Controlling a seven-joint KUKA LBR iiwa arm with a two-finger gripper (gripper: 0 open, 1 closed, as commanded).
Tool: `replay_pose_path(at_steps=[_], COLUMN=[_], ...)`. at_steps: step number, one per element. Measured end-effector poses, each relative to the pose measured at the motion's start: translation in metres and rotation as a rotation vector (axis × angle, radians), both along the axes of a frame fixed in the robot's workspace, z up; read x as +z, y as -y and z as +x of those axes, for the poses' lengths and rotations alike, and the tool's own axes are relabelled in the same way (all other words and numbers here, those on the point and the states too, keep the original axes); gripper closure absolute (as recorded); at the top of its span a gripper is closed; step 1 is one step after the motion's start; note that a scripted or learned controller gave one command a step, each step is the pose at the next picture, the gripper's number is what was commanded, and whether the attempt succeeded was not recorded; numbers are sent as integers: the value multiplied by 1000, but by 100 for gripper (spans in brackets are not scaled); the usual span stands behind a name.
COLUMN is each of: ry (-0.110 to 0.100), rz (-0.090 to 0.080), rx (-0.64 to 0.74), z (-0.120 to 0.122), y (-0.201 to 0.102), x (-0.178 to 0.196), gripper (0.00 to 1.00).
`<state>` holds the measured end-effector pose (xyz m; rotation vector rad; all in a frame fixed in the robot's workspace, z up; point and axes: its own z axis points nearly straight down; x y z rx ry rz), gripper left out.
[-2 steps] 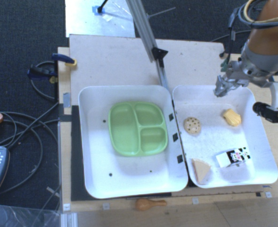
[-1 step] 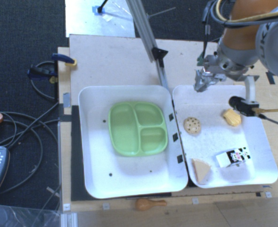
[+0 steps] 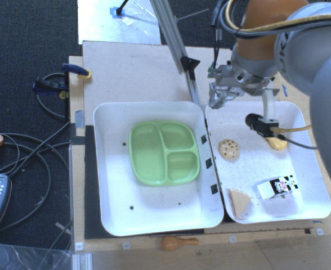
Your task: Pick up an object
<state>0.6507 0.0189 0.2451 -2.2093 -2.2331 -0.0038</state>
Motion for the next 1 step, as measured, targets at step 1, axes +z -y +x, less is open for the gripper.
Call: replay_pose_path(at_steps=[1], ry=[1], rz=[0], rx=[0], z=[0], y=[-50], x=[0], gripper=[100])
